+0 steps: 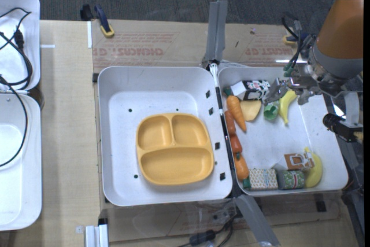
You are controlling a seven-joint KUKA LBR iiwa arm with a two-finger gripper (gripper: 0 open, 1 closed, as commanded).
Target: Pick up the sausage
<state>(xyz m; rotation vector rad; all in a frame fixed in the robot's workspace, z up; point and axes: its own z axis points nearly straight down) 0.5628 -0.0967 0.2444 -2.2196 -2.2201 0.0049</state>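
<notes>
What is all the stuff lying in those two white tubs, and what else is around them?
bins: 2, white, side by side on the bench
plate: 1, yellow, three compartments, middle of the left bin
carrot: 1, orange, right bin, near its left wall
sausage: 1, reddish, right bin, along the left wall beside the carrot
bananas: 2, yellow, right bin, one at the top, one at the lower right corner
cheese wedge: 1, pale yellow, right bin, beside the carrot
small boxes: about 3, mixed colours, right bin's near edge
clamp: 1, blue and yellow, bench's far edge
arm: 1, grey and orange, over the right bin's top right corner
</notes>
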